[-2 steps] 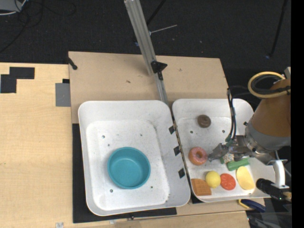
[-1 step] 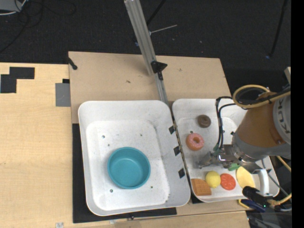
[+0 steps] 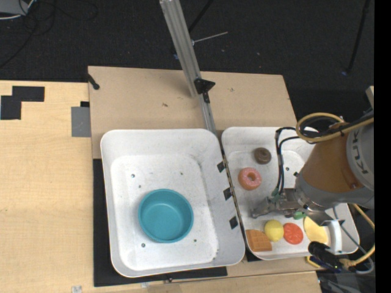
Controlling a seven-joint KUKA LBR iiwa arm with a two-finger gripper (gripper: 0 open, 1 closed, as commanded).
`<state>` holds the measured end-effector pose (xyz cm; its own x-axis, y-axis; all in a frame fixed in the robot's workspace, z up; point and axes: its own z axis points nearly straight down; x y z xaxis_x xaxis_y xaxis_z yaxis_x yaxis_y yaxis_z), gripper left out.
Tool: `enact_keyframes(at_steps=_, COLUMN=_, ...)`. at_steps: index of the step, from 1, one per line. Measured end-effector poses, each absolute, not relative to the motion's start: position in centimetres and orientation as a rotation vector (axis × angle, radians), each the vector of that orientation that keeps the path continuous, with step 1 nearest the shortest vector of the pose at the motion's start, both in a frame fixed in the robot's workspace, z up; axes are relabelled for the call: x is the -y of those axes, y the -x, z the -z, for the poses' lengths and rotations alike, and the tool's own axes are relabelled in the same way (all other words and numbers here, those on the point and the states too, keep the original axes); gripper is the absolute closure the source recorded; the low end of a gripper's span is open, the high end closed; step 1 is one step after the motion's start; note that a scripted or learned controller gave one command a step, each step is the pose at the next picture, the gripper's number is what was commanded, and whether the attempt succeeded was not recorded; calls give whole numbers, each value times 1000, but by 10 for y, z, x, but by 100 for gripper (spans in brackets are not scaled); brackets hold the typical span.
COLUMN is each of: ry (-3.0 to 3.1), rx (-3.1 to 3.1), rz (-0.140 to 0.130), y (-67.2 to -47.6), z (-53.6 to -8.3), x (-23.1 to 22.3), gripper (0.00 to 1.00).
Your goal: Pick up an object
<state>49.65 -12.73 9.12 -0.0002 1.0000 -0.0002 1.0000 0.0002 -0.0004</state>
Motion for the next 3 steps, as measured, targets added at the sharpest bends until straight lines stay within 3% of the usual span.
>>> enact_keyframes(at_steps=1, ry=2224, rx=2222, rz=1, y=-497, z=-103, x=128, gripper=100)
enact_keyframes(at_steps=3, ry=2223, rx=2225, rz=4, y=-514, z=-198, x=127, gripper=100)
